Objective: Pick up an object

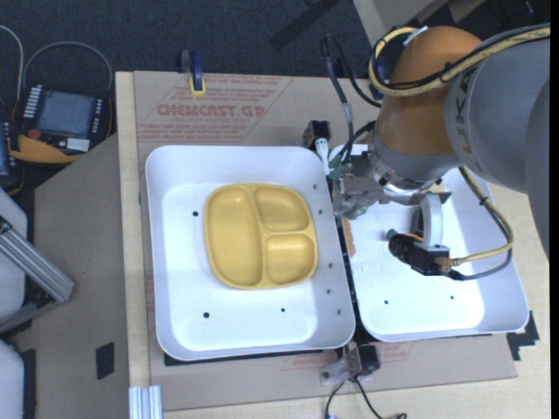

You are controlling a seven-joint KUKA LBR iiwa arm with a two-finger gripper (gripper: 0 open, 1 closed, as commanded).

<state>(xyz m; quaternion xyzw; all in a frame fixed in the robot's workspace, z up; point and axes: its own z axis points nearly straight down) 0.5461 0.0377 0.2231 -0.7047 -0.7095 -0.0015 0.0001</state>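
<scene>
Hand sits low at the seam btwn the two bins, over the right bin's left edge; can't tell its state, the wrist hides it. Grey arm w/ orange band comes in from upper right, covering much of the right bin. Surface is brown board w/ red lettering at the far side. Left bin holds the task obj: a yellow divided tray, three compartments, lying flat near the bin's centre, apart from the hand. Black fitting w/ yellow cable hangs below the wrist, over the right bin.
</scene>
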